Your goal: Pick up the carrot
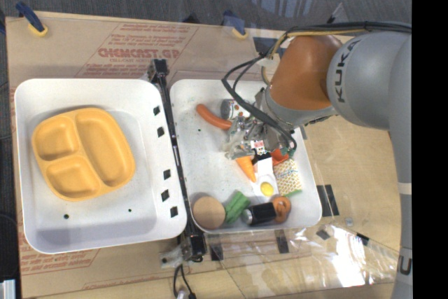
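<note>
We're hovering the gripper (pixel 245 140) right above the carrot (pixel 246 167), which lies just beside the egg (pixel 267 188); finger spread we cannot tell. Next: drop and close on it.

Carrot (pixel 246 167) in right bin (pixel 183 150), below gripper (pixel 245 138).

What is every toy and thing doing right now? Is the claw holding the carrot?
Carrot: lying in the right bin, not lifted.
Claw: down just above the carrot; hold cannot be told.
Sausage: lying flat.
Yellow tray: sitting flat in the left bin, nothing in it.
Tan ball: resting in the right bin's near corner.
</note>
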`<state>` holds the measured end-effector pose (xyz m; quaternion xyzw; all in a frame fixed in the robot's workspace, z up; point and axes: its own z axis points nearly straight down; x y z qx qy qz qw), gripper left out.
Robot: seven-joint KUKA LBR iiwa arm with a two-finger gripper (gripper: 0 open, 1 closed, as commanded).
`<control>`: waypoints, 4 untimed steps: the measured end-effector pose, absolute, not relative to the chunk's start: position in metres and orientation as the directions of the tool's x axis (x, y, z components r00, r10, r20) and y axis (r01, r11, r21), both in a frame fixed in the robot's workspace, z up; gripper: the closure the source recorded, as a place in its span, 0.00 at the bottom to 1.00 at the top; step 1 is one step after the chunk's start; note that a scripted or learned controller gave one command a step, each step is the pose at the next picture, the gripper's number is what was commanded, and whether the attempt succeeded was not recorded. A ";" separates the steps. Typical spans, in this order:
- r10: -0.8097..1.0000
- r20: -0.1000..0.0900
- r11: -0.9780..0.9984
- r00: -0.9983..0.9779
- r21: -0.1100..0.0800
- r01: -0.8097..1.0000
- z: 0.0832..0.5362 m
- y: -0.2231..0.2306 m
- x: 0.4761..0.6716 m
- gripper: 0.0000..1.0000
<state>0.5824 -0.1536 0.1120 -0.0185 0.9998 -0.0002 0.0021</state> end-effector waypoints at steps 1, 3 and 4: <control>-0.038 -0.003 0.999 -0.999 0.000 -0.038 0.112 -0.153 0.582 0.00; 0.160 -0.003 0.987 -0.987 0.000 0.160 0.103 -0.151 0.560 1.00; 0.165 -0.016 0.986 -0.986 0.006 0.165 0.200 -0.055 0.560 1.00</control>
